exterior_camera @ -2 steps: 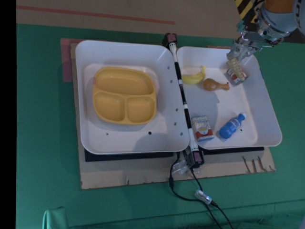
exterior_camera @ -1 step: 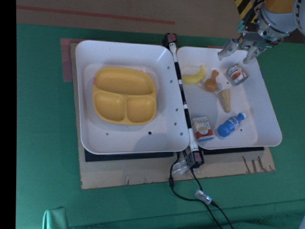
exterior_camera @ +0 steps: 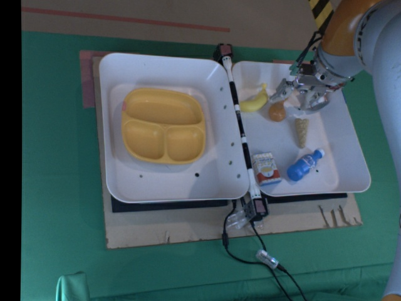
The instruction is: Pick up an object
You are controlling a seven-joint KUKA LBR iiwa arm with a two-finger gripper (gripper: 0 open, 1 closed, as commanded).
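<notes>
The right bin [exterior_camera: 341,140] holds a yellow banana [exterior_camera: 254,100], a small orange [exterior_camera: 277,111], a tan ice-cream cone [exterior_camera: 301,131], a blue bottle [exterior_camera: 305,165] lying on its side and a red-and-white carton [exterior_camera: 266,168]. My gripper [exterior_camera: 301,99] hangs over the upper middle of this bin, just right of the orange and above the cone's wide end. Its fingers are spread open with nothing between them.
A yellow divided plate [exterior_camera: 164,125] lies in the left bin [exterior_camera: 125,180]. A ridge with a black cable [exterior_camera: 241,133] separates the bins. Cables trail off the front of the cardboard base [exterior_camera: 263,256].
</notes>
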